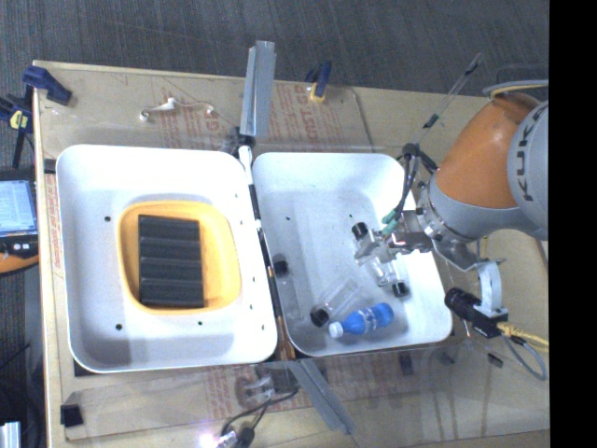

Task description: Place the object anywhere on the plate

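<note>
A camera looks down at a slant on a wooden bench (112, 91) carrying two shallow white bins side by side.

The left bin (84, 185) holds a yellow plate (220, 259) with rounded corners. A dark ribbed rectangular block (171, 260) lies on the plate, covering most of its middle.

The right bin (308, 180) touches the left bin along its inner wall. Near the right bin's front wall lies a clear plastic bottle (364, 322) with a blue cap and blue label, resting on its side. Just beside the bottle lies a second clear object with a black cap (334, 306), also on its side.

A grey arm with an orange band (480, 161) reaches over the right bin's right wall. Its gripper (373, 247) hangs above the bottle, toward the bin's right side. Whether its tips are spread or closed, and whether anything sits between them, cannot be told.
</note>
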`<state>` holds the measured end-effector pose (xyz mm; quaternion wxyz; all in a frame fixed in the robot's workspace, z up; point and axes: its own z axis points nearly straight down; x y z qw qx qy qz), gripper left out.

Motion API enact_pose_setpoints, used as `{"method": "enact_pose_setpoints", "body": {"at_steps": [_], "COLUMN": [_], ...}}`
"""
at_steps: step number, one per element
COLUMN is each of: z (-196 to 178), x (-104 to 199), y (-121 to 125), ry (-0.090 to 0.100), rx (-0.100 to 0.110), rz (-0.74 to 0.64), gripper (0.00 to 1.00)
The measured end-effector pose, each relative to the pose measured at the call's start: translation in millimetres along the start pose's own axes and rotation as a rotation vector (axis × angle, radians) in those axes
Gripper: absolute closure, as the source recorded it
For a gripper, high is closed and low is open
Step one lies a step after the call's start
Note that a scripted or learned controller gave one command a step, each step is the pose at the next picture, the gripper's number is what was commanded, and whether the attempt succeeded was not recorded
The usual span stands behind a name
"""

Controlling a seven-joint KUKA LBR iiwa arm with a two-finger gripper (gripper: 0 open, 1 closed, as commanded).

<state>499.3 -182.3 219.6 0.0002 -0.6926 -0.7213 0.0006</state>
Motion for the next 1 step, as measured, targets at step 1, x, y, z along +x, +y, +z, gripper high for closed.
{"method": "enact_pose_setpoints", "body": {"at_steps": [1], "z": [0.0], "x": [0.0], "y": [0.0], "ry": [0.000], "rx": [0.000], "rz": [0.000], "gripper": [0.00]}}
